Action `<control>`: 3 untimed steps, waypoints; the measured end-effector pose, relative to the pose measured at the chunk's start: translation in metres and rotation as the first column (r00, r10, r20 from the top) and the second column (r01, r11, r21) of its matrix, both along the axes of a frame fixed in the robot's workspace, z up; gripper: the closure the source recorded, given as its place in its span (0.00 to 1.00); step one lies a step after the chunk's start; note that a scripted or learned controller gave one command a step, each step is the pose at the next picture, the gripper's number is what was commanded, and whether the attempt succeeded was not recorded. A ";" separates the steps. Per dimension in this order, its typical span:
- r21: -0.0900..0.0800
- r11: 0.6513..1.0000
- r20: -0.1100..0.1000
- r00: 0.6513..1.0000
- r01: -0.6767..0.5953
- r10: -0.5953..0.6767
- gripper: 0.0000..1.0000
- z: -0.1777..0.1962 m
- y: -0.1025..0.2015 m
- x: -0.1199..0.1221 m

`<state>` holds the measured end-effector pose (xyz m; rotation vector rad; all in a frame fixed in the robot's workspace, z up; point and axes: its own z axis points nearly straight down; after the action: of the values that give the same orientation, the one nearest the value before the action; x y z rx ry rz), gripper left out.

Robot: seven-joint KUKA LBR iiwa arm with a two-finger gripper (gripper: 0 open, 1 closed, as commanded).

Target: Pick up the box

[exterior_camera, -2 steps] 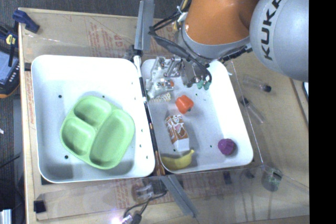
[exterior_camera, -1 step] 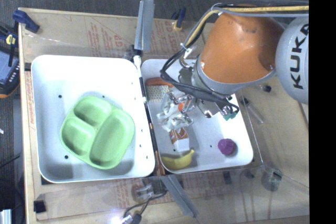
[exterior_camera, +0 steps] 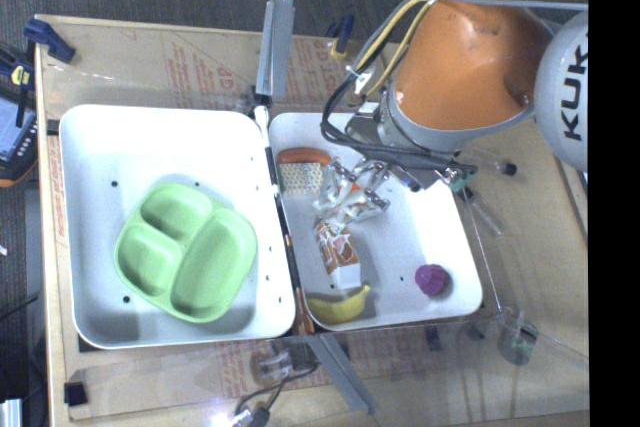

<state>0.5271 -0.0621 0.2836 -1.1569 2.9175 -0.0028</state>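
The box (exterior_camera: 339,253) is a narrow carton printed in orange and white. It lies flat in the right bin (exterior_camera: 455,235), left of the bin's middle, with its long side running toward the front. My gripper (exterior_camera: 354,188) hangs under the orange wrist band, directly over the box's far end. Whether it touches the box cannot be told from here. The arm hides the back part of the right bin.
A banana (exterior_camera: 340,305) lies at the front of the right bin, just past the box's near end. A purple ball (exterior_camera: 432,280) sits front right. An orange-brown item (exterior_camera: 303,157) and a speckled pad (exterior_camera: 300,178) rest at the back left. A green divided plate (exterior_camera: 187,252) lies in the left bin (exterior_camera: 90,145).
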 end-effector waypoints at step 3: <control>-0.001 0.941 -0.004 0.941 -0.339 0.339 1.00 -0.013 -0.030 0.006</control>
<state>0.5329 -0.0926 0.2703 -1.6434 2.6785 -0.0015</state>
